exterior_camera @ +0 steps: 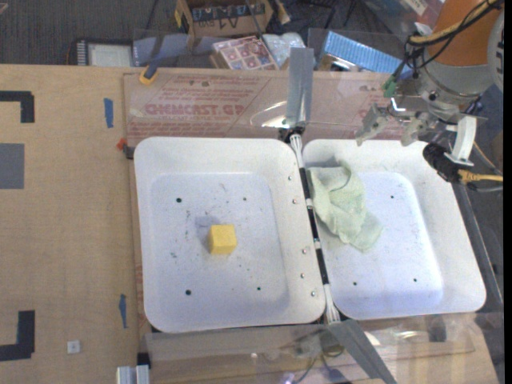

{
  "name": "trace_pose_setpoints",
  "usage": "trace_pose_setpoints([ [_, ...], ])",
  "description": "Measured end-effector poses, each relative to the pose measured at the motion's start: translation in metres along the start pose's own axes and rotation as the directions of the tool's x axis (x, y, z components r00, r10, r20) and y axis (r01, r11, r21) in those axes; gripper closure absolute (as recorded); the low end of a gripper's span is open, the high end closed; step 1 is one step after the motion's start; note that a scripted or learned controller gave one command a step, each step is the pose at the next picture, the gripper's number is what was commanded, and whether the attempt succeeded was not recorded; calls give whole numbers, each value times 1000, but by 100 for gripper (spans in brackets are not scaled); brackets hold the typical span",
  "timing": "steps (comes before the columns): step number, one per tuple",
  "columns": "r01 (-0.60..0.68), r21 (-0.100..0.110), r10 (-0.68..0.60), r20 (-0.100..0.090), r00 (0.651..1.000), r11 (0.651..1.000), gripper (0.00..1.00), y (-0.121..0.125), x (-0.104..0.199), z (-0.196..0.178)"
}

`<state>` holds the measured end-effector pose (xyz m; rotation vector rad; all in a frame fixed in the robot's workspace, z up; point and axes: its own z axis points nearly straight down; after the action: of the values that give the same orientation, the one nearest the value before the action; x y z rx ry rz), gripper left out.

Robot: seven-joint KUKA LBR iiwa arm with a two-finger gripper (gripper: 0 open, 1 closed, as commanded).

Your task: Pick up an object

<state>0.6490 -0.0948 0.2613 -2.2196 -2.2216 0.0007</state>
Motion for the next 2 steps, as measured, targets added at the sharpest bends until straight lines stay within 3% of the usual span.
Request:
trace_pose_setpoints([
  [1,119,1,-119,0,993,993,0,-50,32,5],
  [2,367,-1,-367,1,930,930,0,-22,-9,94],
])
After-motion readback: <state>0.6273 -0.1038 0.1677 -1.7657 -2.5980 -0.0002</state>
